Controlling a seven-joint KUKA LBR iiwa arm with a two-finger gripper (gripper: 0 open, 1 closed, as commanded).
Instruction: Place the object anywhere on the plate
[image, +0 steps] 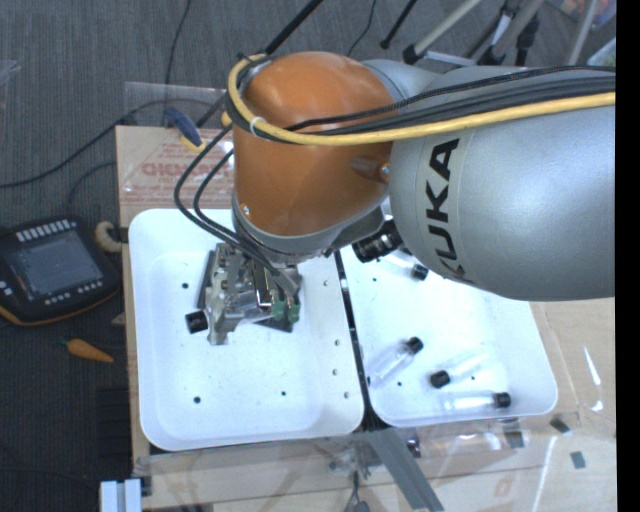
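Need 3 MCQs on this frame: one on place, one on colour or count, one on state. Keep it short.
1. Over which bin is the end effector?
A. left bin
B. right bin
C. neither

2. What colour are the caps on the clear tubes in the right bin?
A. red
B. black
C. white

3. How do the clear tubes lie?
A. upright in a rack
B. stacked in a pile
C. flat on the bin floor, apart from each other

Key: 1 A, the end effector hangs over the middle of the left bin. 2 B, the tube near the divider and the tube by the front wall both end in black caps. 3 C, each lies on its side, with a gap between them.
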